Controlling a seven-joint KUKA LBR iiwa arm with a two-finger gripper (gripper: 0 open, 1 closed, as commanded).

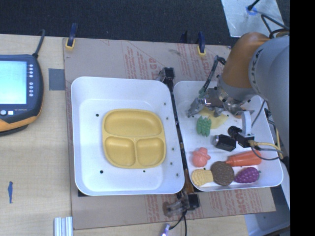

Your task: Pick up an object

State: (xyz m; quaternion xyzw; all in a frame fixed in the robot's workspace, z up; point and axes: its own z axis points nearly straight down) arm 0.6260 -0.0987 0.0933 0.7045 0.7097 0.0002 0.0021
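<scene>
The gripper (204,107) is hanging low in the right bin (275,178), its fingers apparently spread and gripping nothing, though this is hard to judge. The green toy (203,126) is lying just below the fingertips.

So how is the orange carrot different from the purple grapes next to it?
The carrot is orange, long and tapered, lying roughly sideways. The grapes are purple, shorter and rounder, with a bumpy surface where the carrot looks smooth. The carrot lies farther from the right bin's near edge; the grapes sit closer to it, by the bin's corner. Both look like toy food and lie in the same bin, close together.
</scene>
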